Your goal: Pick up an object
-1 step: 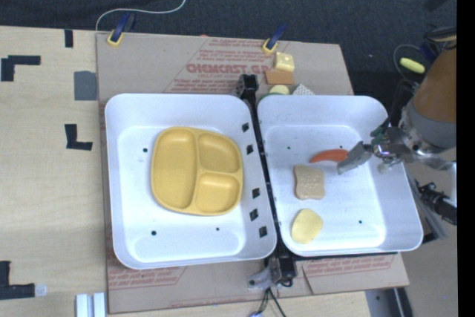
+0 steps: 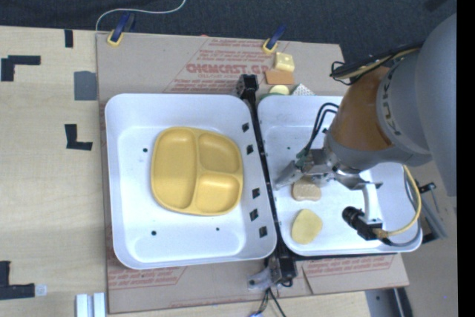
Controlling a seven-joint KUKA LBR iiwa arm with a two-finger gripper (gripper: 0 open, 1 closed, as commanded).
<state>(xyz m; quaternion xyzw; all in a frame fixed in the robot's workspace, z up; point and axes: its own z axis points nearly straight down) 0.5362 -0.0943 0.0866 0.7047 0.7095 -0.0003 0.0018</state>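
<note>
Reaching: the arm (image 2: 401, 111) comes in from the right side of the camera view and bends down over the right bin (image 2: 286, 111), its wrist low above the bin floor.
Gripper: the gripper (image 2: 303, 173) sits at the left-centre of the right bin, directly above and touching or nearly touching the tan piece (image 2: 306, 192); whether it stands apart or together cannot be told from this angle, as the wrist hides most of it.
Nearest object: the tan piece, a small bread-coloured lump, lies on the floor of the right bin just under the gripper.
Second object: a pale yellow piece (image 2: 306, 226) lies on the same floor, just below the tan one in the view, apart from it and from the gripper.
Left bin: the left bin (image 2: 122, 159) carries 1 yellow divided plate (image 2: 197, 170) with 3 compartments, well apart from the arm.
Behind the bins: a few small blocks (image 2: 280, 70) rest on the cardboard (image 2: 171, 63) at the far edge, outside both bins.
Done so far: judged from this view, the approach is complete and the tool is down at an object.
Left to do: nothing appears lifted; both pieces lie flat on the bin floor, so closing, securing and raising 1 object all seem outstanding.
Likely target: the tan piece, by its position.
</note>
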